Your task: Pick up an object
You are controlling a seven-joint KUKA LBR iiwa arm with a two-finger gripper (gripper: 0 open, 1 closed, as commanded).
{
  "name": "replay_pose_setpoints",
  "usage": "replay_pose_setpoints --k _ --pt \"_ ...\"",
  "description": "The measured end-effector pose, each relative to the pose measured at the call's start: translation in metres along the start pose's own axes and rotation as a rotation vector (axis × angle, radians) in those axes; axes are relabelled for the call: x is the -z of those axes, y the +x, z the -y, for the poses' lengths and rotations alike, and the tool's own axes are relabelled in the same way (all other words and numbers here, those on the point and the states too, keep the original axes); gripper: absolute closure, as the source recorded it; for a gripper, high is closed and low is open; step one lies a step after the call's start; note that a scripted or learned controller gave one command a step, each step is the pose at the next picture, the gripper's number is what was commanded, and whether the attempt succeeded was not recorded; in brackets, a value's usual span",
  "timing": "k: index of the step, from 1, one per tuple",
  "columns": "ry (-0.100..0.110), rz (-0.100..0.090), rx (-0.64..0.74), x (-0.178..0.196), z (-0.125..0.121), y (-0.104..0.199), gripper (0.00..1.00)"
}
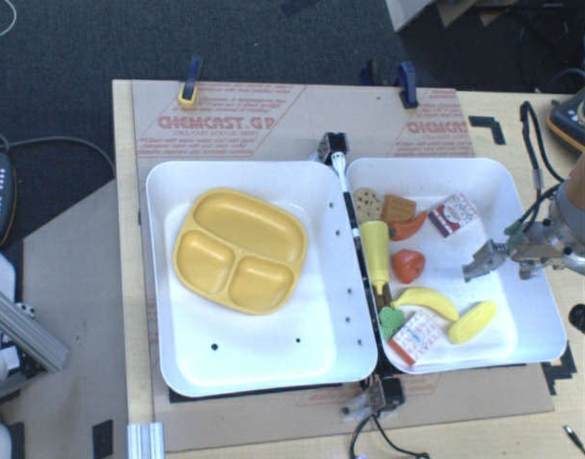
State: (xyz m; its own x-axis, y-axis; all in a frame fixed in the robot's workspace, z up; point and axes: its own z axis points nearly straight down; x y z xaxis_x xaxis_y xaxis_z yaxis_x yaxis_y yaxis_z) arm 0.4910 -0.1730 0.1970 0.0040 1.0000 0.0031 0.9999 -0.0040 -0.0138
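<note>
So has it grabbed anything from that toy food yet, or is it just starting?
Nothing looks lifted yet: the banana, tomato and lemon all lie in the right bin. The gripper hangs over bare bin floor beside them, with no toy in it. Choosing, gripping and lifting all remain.

Landmark = tomato [408, 265], in right bin [503, 182]. Bottle [376, 254] just left of it, along the divider. Cookie [367, 202] and cracker [399, 207] behind it; carrot [411, 226] directly behind, close. Small carton [453, 214] behind-right. Banana [428, 300] just in front; lemon [471, 322] front-right; packet [416, 337] in front, beyond banana. Gripper [486, 260] to its right, over same bin. Divided plate [240, 251] well left, in left bin [168, 256].
</note>
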Motion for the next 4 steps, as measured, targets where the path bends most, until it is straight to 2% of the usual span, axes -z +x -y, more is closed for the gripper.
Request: replay_pose_setpoints --k 1,3,4 --pt "-0.014 0.003 0.004 0.007 -0.003 0.0 0.0" --pt "-0.009 0.001 0.004 -0.092 -0.009 -0.009 0.0" --pt "-0.01 0.001 0.004 -0.114 -0.009 -0.008 0.0"
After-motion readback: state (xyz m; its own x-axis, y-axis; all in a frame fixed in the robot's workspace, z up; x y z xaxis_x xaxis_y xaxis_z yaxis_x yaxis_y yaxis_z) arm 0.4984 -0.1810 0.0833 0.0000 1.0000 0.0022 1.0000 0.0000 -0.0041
